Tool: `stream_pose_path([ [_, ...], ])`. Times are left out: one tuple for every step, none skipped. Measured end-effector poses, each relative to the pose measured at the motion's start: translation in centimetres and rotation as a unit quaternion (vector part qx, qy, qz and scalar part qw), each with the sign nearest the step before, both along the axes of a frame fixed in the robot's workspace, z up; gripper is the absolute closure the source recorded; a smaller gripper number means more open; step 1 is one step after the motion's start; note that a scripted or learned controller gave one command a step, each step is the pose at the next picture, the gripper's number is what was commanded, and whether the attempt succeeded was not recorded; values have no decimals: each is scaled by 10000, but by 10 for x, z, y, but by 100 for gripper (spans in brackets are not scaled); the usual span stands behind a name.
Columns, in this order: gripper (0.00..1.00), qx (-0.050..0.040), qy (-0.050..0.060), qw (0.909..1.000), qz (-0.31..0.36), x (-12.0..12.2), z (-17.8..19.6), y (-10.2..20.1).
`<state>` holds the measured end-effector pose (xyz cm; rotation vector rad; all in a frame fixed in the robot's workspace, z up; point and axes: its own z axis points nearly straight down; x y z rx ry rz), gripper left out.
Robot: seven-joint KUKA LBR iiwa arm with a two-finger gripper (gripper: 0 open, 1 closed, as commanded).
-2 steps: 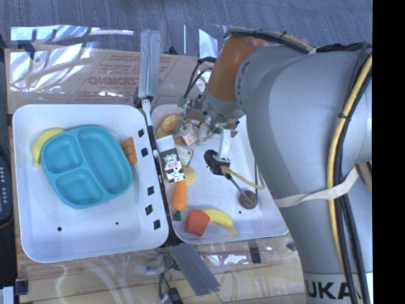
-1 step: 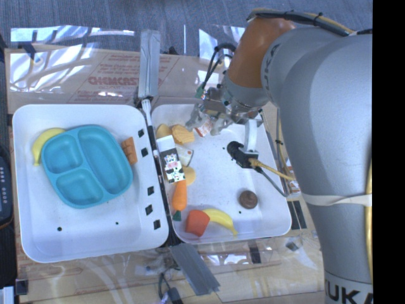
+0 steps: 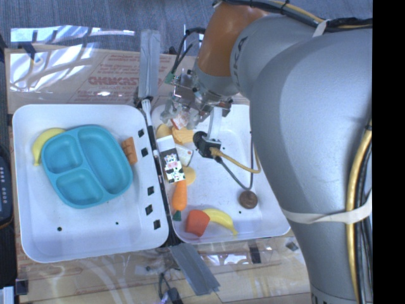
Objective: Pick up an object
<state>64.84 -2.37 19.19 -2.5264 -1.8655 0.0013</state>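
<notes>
The gripper point(image 3: 183, 113) is low over the far left corner of the right bin point(image 3: 269, 223), among yellowish food pieces point(image 3: 180, 133); this looks like the reach-and-grasp step. Whether it is released or clenched I cannot tell. Next comes closing on one piece and lifting straight up. The cardboard point(image 3: 95, 81) behind the left bin point(image 3: 25, 170) carries red lettering, too blurred to read.

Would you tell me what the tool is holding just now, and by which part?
It cannot be told: the tool sits low over the right bin, its tip blurred against the clutter there.
</notes>
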Motion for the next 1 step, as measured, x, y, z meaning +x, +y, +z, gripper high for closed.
stream_pose_path([
  [100, -10, -15, 9998, 211, -23, 52, -77],
])
